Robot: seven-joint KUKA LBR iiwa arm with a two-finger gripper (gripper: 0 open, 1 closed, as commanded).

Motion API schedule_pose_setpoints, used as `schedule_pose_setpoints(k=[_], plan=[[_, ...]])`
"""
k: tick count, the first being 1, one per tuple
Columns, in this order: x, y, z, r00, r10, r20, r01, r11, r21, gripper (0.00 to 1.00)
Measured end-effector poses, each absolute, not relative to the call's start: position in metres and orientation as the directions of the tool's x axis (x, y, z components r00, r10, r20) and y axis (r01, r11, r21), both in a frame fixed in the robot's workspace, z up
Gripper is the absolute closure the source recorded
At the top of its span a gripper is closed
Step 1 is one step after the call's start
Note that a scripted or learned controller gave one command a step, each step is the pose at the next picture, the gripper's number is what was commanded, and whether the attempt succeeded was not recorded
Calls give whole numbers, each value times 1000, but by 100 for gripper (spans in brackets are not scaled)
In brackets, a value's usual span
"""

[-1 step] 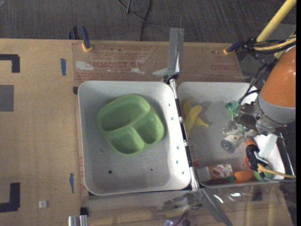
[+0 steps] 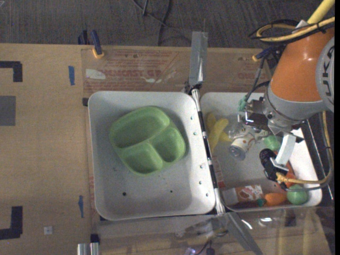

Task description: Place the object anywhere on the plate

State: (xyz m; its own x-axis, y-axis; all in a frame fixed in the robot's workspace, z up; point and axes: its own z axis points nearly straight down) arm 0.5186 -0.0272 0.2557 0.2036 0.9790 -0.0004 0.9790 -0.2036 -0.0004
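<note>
Mid-right of frame, my gripper (image 2: 245, 134) hovers over a small cup (image 2: 240, 145); grip unclear; next carry to the green plate (image 2: 147, 140) centre-left

Green divided plate (image 2: 147, 139) in left bin (image 2: 101, 158), arm over right bin (image 2: 313, 195), banana (image 2: 217, 132), carrot (image 2: 275, 198)

Green plate (image 2: 147, 139), white bins (image 2: 106, 195), yellow banana (image 2: 217, 132), maybe.
</note>
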Motion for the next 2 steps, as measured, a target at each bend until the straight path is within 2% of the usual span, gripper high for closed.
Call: schedule_pose_setpoints(k=[1,2], plan=[[557,92,247,-21,1000,0,1000,21,1,100],[557,92,247,-21,1000,-1,1000,21,1,0]])
